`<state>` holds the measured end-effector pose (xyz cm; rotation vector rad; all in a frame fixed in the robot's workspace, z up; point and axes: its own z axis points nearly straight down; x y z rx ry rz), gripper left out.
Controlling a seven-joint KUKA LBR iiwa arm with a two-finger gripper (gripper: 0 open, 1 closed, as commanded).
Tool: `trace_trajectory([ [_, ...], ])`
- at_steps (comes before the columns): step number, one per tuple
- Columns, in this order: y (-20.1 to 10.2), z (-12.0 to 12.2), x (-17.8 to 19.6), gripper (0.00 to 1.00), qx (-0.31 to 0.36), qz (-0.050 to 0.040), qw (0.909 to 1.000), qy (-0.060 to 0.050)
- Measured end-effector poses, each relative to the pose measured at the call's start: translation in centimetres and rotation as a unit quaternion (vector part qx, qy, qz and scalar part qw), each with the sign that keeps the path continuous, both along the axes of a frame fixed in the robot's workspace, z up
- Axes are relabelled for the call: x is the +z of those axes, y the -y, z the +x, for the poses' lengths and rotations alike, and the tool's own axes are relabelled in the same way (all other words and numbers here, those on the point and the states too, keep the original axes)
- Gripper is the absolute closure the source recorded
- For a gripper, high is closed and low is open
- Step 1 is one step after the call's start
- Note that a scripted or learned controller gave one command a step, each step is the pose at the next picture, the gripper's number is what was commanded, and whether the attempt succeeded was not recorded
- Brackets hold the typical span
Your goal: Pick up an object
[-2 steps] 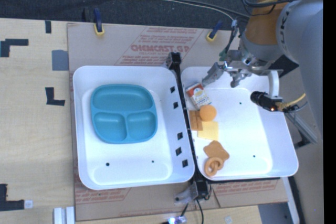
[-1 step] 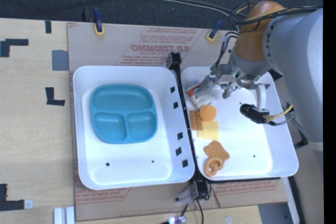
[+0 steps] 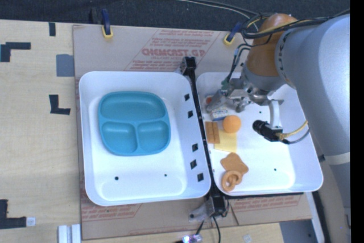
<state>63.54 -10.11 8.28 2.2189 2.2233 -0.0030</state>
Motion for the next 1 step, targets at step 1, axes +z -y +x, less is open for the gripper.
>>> trace_trajectory([
  [1, -0.06, 0.07, 1.21, 1.0, 0.001, 0.0, 1.0, 0.001],
])
